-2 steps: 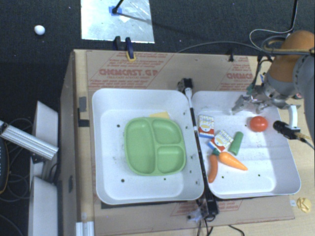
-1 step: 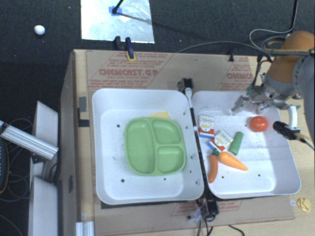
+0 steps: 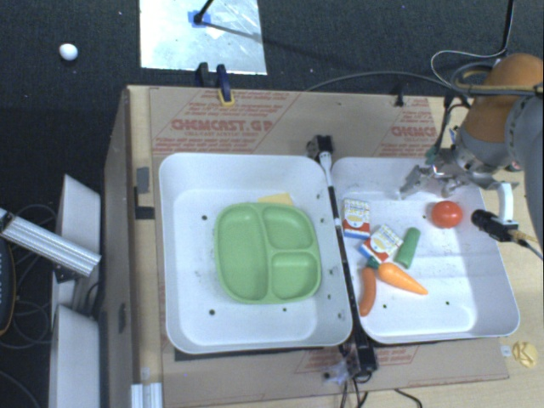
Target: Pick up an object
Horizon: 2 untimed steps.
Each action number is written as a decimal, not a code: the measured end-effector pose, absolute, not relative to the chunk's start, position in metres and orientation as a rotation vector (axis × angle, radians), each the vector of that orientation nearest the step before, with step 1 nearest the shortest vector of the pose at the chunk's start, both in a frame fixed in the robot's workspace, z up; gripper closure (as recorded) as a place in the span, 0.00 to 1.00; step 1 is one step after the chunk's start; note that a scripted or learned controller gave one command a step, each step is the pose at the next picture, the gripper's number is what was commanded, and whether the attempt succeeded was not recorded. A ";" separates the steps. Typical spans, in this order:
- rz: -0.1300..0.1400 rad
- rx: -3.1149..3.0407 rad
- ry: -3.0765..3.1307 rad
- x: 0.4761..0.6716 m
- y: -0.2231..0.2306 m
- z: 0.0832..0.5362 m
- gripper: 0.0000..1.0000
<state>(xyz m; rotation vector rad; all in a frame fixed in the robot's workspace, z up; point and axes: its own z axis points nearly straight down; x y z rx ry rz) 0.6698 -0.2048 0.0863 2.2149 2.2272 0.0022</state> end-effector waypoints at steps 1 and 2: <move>0.002 2.215 2.227 0.670 -0.205 0.086 0.00; 0.002 2.215 2.227 0.670 -0.205 0.086 0.00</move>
